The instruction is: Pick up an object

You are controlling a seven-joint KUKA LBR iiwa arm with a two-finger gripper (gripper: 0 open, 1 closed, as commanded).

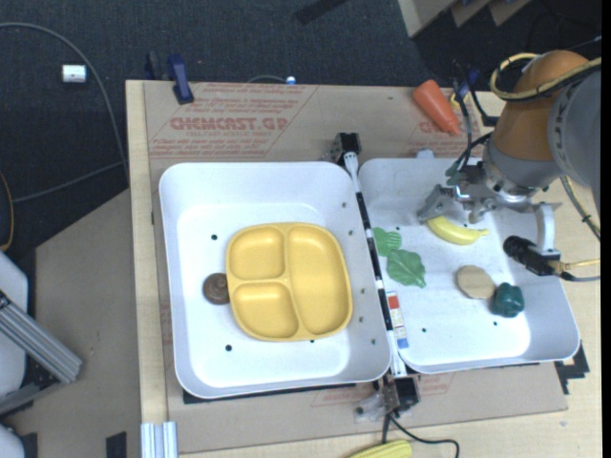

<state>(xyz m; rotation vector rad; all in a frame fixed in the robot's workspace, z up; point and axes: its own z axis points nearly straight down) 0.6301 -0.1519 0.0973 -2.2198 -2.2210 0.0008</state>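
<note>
My gripper (459,212) hangs low over the back of the right bin (535,346), open, its fingertips straddling the top of a yellow banana (454,232) that lies on the bin floor. Nothing is lifted. To the left of the banana lies a green leafy piece (402,261). In front of it sit a tan oval piece (473,281) and a dark green lump (507,300). In the left bin (181,208) a yellow divided plate (286,282) lies flat, with a small brown round thing (216,288) touching its left edge.
An orange carrot-shaped thing (436,107) lies on the bench behind the right bin, outside it. A blue clamp (179,78) stands at the bench's back left corner. The rim between the two bins (374,256) runs just left of the leafy piece.
</note>
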